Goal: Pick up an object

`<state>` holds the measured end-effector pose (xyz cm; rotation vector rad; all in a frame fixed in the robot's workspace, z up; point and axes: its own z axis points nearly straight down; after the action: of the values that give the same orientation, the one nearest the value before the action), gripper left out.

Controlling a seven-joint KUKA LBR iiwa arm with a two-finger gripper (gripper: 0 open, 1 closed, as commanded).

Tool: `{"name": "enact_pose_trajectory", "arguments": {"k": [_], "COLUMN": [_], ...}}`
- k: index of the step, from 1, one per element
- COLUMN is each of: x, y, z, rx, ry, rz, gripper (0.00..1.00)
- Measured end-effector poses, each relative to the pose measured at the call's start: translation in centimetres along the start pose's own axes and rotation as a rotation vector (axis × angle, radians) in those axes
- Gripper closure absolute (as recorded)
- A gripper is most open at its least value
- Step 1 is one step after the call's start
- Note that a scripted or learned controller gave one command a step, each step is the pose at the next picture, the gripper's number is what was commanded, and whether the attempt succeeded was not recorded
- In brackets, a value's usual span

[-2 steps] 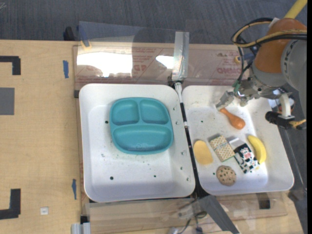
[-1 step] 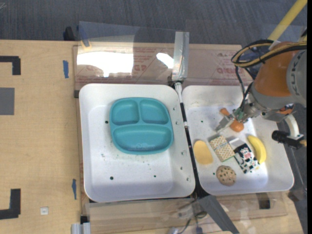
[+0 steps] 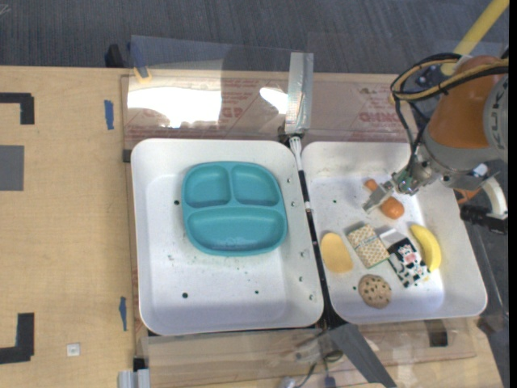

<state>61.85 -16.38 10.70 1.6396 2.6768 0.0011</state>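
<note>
- Gripper [image 3: 386, 194] hanging low over the right bin [image 3: 460, 297], fingers slightly parted, gripping nothing
- Orange ball [image 3: 392, 208] lying just beside the fingertips, small orange piece [image 3: 371, 185] close by
- Banana [image 3: 427, 246], cookie [image 3: 375, 290], yellow oval [image 3: 337, 252], patterned cards [image 3: 368, 244] resting further forward
- Teal divided plate [image 3: 234, 208] sitting in the left bin [image 3: 153, 241]

plate [image 3: 234, 208] in left bin [image 3: 153, 241], banana [image 3: 428, 246] right
</note>
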Motion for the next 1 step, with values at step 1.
{"name": "enact_pose_trajectory", "arguments": {"k": [1], "x": [0.02], "y": [-0.04], "z": [0.09], "rx": [0.001], "ry": [0.001], "rz": [0.0], "gripper": [0.0]}}
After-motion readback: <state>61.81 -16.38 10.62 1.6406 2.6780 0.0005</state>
